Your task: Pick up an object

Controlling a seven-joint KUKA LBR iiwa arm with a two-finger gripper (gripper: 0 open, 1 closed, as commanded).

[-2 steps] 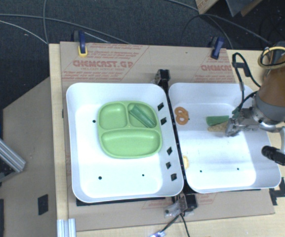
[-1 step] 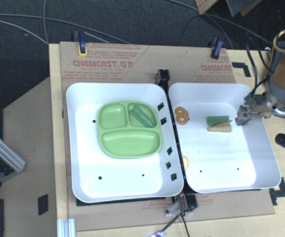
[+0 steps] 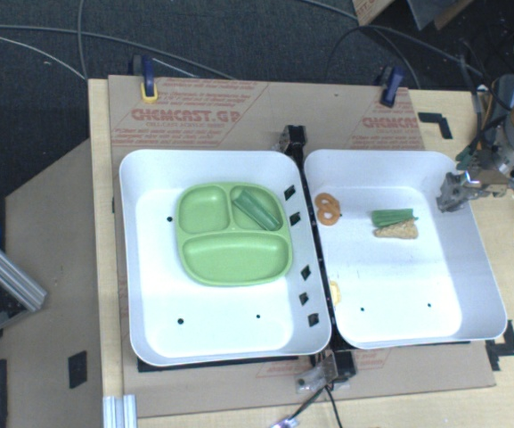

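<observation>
A small green thing [image 3: 394, 217] lies in the right bin [image 3: 470, 266], up in the back half and near the middle. A little tan lump [image 3: 396, 231] sits right under it, touching it. A small orange pretzel shape [image 3: 328, 209] lies near the left wall of the same bin, well apart from the green thing.

The gripper [image 3: 453, 194] is at the right edge of the right bin, near the back corner. It is apart from the green thing and has nothing in it. It is too small and blurry to say how wide it stands. The grey arm [image 3: 506, 150] comes in from the right side.

The left bin [image 3: 150, 310] holds a green plate [image 3: 234, 257] with three parts. A darker green piece [image 3: 258, 208] lies in the plate's back right part.

Both bins sit side by side on the brown surface [image 3: 194, 110]. A blue and yellow clamp [image 3: 148, 77] grips the back edge of the surface near the left corner.
</observation>
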